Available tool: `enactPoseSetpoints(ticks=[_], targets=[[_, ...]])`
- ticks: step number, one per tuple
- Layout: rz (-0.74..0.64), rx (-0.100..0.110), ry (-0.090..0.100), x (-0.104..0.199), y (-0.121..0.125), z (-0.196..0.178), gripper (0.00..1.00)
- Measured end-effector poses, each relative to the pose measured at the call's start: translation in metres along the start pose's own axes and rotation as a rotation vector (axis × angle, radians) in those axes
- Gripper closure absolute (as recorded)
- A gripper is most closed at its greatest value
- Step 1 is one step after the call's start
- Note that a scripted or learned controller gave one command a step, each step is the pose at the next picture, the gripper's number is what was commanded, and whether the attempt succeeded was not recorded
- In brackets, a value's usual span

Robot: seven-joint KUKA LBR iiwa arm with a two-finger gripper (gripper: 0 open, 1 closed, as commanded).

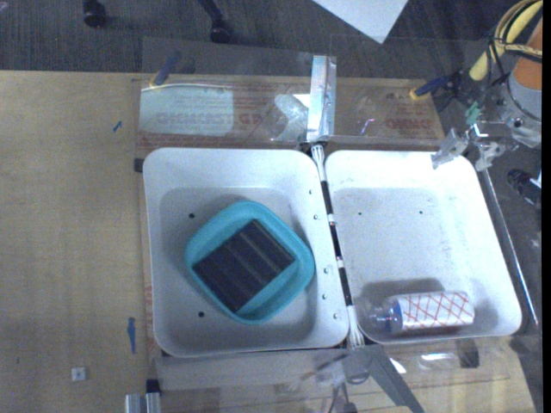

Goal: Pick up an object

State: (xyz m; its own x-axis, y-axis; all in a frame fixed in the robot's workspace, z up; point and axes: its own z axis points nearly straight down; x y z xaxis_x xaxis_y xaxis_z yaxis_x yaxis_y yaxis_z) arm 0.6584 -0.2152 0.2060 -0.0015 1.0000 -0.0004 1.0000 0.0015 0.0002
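Observation:
A teal, rounded-square dish [293, 269] lies tilted in the left bin [168, 188], with a dark ridged block [243, 265] resting inside it. A small bottle with a red cross-hatched label [430, 310] and a blue cap lies on its side near the front wall of the right bin [413, 222]. My gripper [465, 140] hovers over the right bin's far right corner, well away from the bottle and the dish, with nothing seen in it.
A metal divider bracket [321, 97] stands behind the seam between the bins, beside clear plastic sheets taped to the bench. Cables [508, 24] and the arm's body [529, 93] crowd the upper right. Bare wooden bench [60, 231] stretches to the left.

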Motion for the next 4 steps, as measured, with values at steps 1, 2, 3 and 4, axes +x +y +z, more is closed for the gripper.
enactPoseSetpoints(ticks=[1, 2, 3, 4], targets=[[0.116, 0.001, 0.0, -0.008, -0.063, 0.001, 0.0], [0.119, -0.006, 0.0, 0.05, -0.148, 0.118, 0.0], [0.034, -0.007, -0.001, 0.063, -0.056, 0.118, 0.0], [0.041, -0.002, -0.001, 0.017, -0.048, 0.083, 0.0]])
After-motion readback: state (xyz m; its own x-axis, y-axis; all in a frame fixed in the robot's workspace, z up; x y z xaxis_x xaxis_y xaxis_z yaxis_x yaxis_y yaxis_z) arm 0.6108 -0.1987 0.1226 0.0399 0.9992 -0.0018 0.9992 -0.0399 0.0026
